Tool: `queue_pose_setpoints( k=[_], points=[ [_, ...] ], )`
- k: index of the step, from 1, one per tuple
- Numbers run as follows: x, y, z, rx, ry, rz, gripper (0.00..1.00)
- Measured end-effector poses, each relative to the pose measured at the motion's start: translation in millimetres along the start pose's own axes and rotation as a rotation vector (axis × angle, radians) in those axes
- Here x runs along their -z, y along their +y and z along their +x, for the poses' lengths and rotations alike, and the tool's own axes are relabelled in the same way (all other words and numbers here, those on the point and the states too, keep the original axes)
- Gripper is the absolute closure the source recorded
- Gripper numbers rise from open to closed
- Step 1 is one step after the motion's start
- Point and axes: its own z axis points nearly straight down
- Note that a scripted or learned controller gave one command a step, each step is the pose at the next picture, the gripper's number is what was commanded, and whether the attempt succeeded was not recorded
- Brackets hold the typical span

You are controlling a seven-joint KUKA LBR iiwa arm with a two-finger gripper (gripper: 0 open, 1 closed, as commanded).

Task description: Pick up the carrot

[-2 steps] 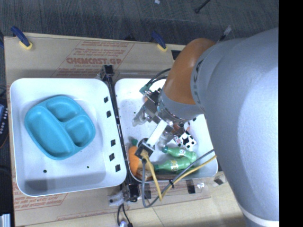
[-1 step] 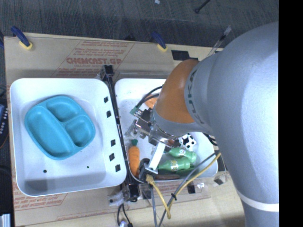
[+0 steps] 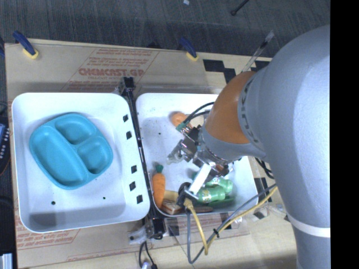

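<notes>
The grey arm (image 3: 303, 128) is reaching in from the right and looming over the right bin (image 3: 162, 108), its orange band (image 3: 227, 116) bending down toward the wrist. Below it the gripper (image 3: 178, 152) is hanging over the middle of that bin. I cannot tell how wide it is standing, and nothing is showing in its grasp.

The carrot (image 3: 159, 189) is lying in the near-left part of the same bin, just beside the left wall. Its long axis is running near to far along that wall, with the green top pointing away toward the far end and the orange tip pointing at the near rim. It is sitting near the gripper, a little to its left, and apart from it.

A brown thing (image 3: 171, 208) is lying at the near rim beside the carrot's tip, and a green bottle (image 3: 217, 191) is resting to the right. Farther back, a small orange thing (image 3: 178, 118) is sitting near the far wall. In the left bin (image 3: 28, 217) a blue divided plate (image 3: 70, 149) is lying.
</notes>
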Motion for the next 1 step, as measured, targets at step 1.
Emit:
queue_pose_setpoints(
  k=[1],
  points=[
    [-70.3,27.0,-29.6,-0.192,0.000,0.010,0.00]
  ],
)
